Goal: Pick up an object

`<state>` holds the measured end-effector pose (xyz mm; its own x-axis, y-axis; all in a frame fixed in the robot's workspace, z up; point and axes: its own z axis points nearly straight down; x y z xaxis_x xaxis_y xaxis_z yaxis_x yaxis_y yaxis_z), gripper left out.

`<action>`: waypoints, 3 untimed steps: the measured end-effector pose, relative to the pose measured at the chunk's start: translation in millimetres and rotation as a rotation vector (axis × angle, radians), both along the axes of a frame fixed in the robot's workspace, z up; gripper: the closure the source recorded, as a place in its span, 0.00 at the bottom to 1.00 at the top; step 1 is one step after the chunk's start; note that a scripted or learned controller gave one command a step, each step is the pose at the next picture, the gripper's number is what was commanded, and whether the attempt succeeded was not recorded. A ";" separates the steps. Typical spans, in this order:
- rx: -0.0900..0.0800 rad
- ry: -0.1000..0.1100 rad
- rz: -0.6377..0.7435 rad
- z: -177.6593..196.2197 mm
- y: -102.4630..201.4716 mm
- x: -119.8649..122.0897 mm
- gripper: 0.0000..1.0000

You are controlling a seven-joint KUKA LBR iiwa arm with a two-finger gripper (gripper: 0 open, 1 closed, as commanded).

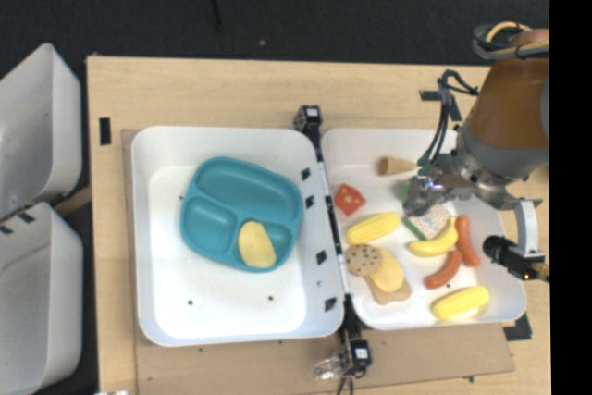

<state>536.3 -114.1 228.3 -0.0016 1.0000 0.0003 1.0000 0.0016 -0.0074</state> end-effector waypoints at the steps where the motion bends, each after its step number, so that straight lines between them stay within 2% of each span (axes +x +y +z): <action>1: 0.002 -0.002 0.005 10.2 45.9 -19.3 1.00; 2: 0.000 -0.002 -0.004 15.8 40.7 -26.8 1.00; 3: 0.000 0.001 -0.010 3.3 41.7 -23.7 1.00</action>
